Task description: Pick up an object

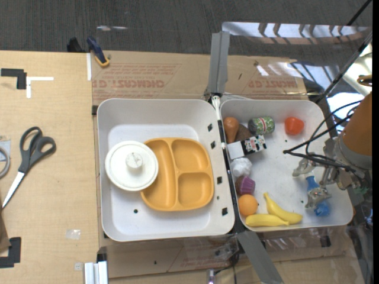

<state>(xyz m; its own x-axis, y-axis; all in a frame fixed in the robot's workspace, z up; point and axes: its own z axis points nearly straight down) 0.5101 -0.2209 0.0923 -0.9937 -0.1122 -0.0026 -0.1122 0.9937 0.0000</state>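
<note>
The gripper (312, 183) was seen low in the right bin (278, 158), near the wall on the arm's side. The two metal fingers (303, 170) looked spread apart, so a fairly open stance could be made out. A small blue toy (321, 209) was spotted right at them: its upper bit appeared to sit between the fingers and its lower bit lay just below the tips. A proper squeeze on it couldn't be confirmed though, too small and cluttered tbh.

Out past the fingers, away from the arm, a banana (275, 213) and an orange (247, 205) were laid against the bin's near wall. Further out from the fingers, a purple piece (246, 185) and a white ball (240, 167) were lined up by the divider. Up toward the far wall, well apart from the fingers, a red item (294, 125) and a green can (261, 125) were parked.

In the left bin (118, 108), far from the fingers, a yellow divided plate (177, 173) was set, with a white round lid (131, 164) overlapping its outer edge.
</note>
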